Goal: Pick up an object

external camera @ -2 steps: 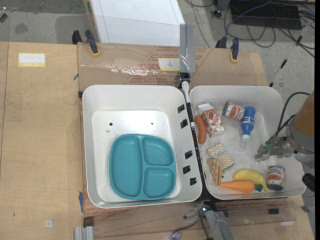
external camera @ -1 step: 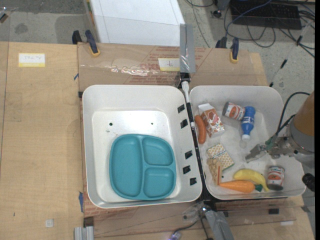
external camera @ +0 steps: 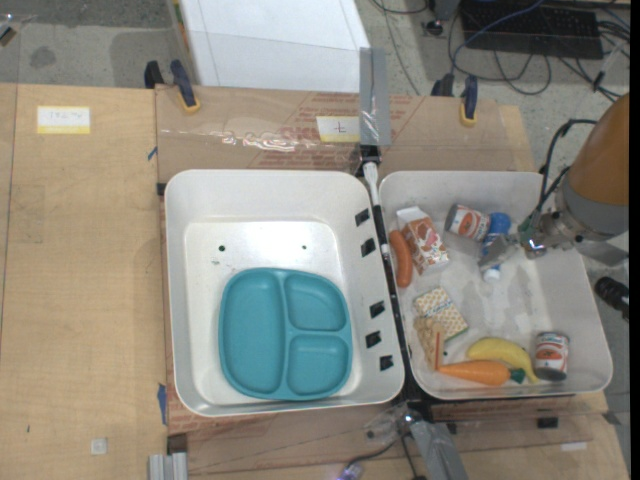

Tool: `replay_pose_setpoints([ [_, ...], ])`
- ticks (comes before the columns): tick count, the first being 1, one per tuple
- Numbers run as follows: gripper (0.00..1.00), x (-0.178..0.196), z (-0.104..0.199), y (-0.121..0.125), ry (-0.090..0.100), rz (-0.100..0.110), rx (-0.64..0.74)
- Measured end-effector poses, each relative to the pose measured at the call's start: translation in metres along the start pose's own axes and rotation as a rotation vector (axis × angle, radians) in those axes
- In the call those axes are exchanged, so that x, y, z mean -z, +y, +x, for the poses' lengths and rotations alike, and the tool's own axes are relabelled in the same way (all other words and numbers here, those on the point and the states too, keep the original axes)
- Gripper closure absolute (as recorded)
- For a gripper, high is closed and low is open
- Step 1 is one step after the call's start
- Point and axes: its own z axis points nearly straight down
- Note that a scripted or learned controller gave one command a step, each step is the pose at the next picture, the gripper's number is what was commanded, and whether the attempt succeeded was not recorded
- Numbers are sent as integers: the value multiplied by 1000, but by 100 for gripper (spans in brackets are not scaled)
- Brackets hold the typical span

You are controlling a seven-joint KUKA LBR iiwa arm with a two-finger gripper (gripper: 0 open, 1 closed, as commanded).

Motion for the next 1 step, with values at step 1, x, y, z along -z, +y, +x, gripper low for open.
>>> replay_pose_setpoints([
  [1,0,-20,-23,59,-3,-2,120],
])
